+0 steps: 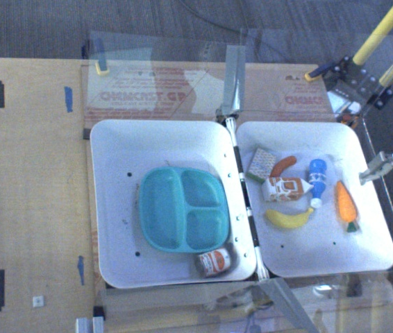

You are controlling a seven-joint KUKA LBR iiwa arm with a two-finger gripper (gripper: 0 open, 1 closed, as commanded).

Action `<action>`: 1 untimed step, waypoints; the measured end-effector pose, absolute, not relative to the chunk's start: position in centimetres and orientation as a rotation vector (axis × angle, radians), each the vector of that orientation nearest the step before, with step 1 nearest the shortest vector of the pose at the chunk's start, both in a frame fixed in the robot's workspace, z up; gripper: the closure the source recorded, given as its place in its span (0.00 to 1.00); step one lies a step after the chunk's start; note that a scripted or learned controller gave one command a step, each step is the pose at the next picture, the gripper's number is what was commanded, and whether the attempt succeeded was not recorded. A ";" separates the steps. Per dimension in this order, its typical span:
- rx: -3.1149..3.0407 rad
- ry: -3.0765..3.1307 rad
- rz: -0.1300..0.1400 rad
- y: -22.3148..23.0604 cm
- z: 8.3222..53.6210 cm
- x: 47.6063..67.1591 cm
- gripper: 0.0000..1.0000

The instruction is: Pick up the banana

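Observation:
The yellow banana [289, 218] lies flat in the right bin [321, 255], near its middle, curved with its ends pointing up. It touches nothing but sits just below a small white and brown carton [285, 188]. The gripper [389, 164] shows as a grey part at the view's right edge, over the right bin's right rim, well to the right of the banana and above the carrot [346, 205]. Nothing is seen held in it.
Around the banana in the right bin lie a blue bottle [317, 179], a red sausage [284, 164] and a small grey packet [261, 163]. The left bin [113, 186] holds a teal divided plate [183, 209] and a can [214, 262]. Yellow poles with a black clamp [356, 75] stand at the back right.

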State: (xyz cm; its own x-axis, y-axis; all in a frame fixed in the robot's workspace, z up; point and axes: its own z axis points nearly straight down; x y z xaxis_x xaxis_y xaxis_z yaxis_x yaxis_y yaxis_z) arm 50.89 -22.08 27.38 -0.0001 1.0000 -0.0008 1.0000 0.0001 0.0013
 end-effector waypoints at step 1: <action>2.300 2.140 0.000 -19.6 18.7 57.1 0.00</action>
State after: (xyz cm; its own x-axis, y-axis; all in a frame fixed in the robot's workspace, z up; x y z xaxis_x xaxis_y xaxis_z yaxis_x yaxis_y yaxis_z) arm 57.07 -19.62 18.71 0.0723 0.9974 0.0001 0.9974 -0.0723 0.0003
